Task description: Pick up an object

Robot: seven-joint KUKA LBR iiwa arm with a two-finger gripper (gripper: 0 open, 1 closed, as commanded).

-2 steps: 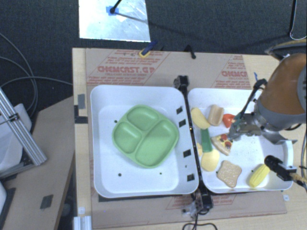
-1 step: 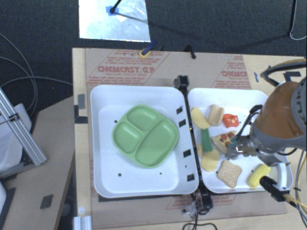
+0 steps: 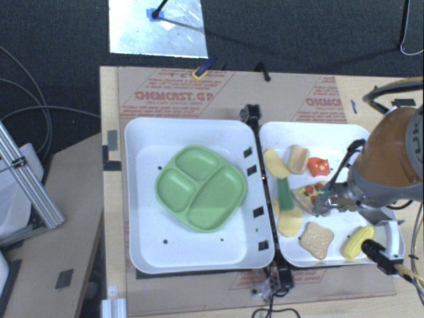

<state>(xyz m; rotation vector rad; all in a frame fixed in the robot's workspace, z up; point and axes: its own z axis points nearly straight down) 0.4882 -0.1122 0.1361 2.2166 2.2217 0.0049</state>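
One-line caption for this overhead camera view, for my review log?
KUKA arm's gripper low over toy food in the right bin; green divided plate alone in the left bin.

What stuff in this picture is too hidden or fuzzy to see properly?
- Gripper, camera view: the arm's wrist covers it, so whether it holds anything cannot be told.
- The item with red spots in the right bin: partly under the gripper, too blurred to name.
- Arm: cut off by the right edge.
- Green item: small and blurry, kind unclear.
- Green plate in the left bin: any crumbs are too small to see.
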